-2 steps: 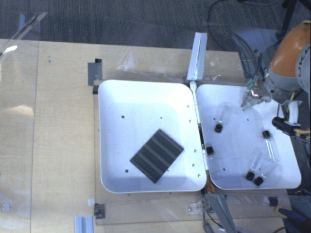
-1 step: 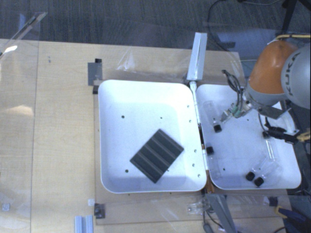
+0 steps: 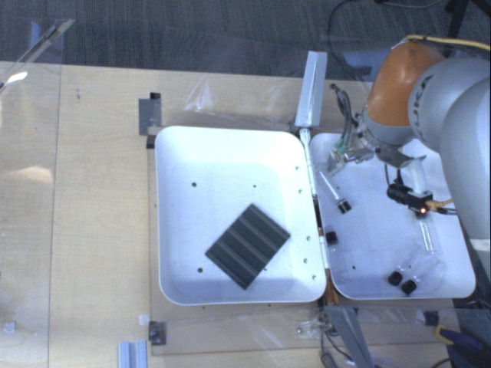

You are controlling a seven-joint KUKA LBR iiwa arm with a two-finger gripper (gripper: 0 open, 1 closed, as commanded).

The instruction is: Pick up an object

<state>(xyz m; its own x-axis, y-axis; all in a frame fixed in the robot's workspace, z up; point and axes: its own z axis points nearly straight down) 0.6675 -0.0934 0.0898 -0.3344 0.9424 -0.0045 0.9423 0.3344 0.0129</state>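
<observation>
A dark grey ribbed rectangular pad [image 3: 248, 245] lies flat and turned diagonally in the left bin [image 3: 184, 152], towards its front. My gripper [image 3: 343, 153] hangs over the back left corner of the right bin [image 3: 368, 282], far from the pad and close to the wall between the bins. Just in front of the gripper, a thin pale stick with a black end [image 3: 334, 193] lies on the right bin's floor. Nothing shows in the gripper's grasp.
Two small black pieces [image 3: 401, 281] and a clear plastic piece [image 3: 426, 240] lie near the right bin's front right corner. A small black bit [image 3: 331, 237] sits by the dividing wall. A metal bar [image 3: 311, 90] stands behind the bins. The arm covers the right bin's back right.
</observation>
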